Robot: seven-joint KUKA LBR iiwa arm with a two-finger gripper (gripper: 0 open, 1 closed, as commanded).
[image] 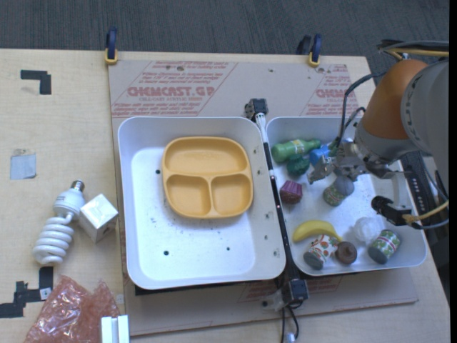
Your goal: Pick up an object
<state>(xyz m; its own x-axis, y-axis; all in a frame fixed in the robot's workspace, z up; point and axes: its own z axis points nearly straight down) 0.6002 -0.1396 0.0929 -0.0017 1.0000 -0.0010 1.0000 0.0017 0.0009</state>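
My gripper [334, 168] hangs low over the upper middle of the right bin [410, 259], at the end of the grey arm with its orange band [389, 106]. Directly below it lies a grey-green lumpy object [337, 192], touching or nearly touching the gripper. To its left are a green bottle [295, 148], a dark green piece [298, 166] and a small blue item [321, 153]. A maroon cup [290, 191] sits by the bin's left wall. Along the front lie a banana [316, 229], a patterned can [320, 249], a brown disc [347, 252], a white crumpled thing [368, 228] and a green can [384, 245].
The left bin [143, 249] holds a yellow divided plate [208, 176]. On the bench to the left lie a spiral light bulb [57, 227], a white cube [98, 215] and a red mesh bag [68, 313]. Black cables [421, 206] run along the right bin's right side.
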